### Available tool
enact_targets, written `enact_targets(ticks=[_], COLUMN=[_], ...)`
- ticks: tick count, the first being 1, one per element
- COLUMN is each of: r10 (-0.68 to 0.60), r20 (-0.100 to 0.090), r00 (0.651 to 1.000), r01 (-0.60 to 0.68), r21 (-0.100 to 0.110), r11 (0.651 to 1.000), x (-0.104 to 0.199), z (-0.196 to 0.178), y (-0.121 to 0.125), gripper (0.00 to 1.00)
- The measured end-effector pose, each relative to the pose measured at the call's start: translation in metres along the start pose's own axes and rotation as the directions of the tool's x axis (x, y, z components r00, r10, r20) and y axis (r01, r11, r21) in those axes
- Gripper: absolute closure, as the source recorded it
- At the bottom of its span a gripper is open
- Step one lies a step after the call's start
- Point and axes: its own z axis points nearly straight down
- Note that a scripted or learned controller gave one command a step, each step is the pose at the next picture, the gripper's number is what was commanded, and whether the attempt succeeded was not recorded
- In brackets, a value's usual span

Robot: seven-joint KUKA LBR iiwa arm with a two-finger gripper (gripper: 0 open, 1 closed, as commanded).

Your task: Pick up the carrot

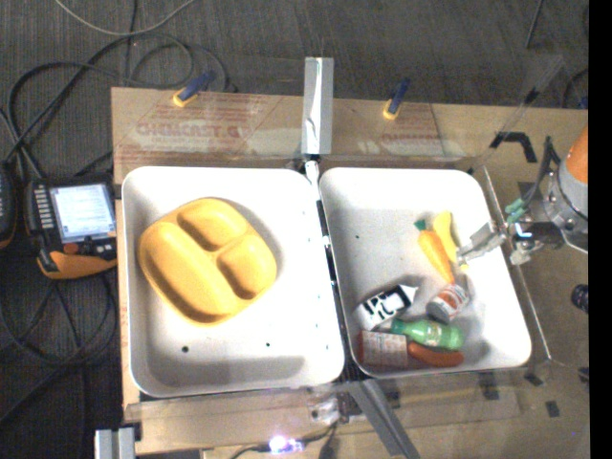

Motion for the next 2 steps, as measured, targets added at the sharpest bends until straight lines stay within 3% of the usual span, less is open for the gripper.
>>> enact_targets(ticks=[1, 2], r10=[0.064, 0.117], r20=[0.002, -0.004], r00=[0.998, 0.993], r01=[-0.064, -0.117], r21=[0.001, -0.004], r11=[0.998, 0.993], x=[-0.027, -0.023], z=[0.084, 0.174], y=[0.089, 0.076], gripper=[0.00, 0.00])
